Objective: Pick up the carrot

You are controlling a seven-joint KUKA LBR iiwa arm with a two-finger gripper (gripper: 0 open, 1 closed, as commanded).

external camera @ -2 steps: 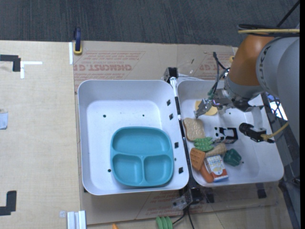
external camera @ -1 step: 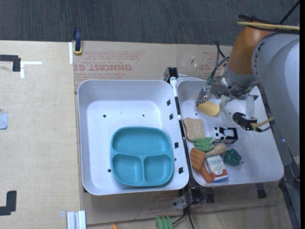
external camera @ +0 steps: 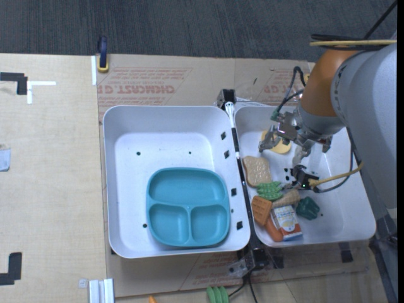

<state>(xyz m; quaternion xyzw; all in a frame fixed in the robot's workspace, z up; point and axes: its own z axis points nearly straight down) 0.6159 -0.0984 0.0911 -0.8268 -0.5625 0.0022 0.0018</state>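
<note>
Just carrot (external camera: pixel 261 207) tight against bin's left wall (external camera: pixel 243 169)

dark grey carpet floor (external camera: pixel 189 11), pale wooden bench (external camera: pixel 44 188)

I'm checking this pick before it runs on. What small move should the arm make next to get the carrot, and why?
Probably shift the hand toward the bin's near-left corner, then lower. It hangs over the upper part of the right bin, by a yellow item, while the orange carrot lies lower down, wedged among the bread slice, a green piece and a small carton.
</note>
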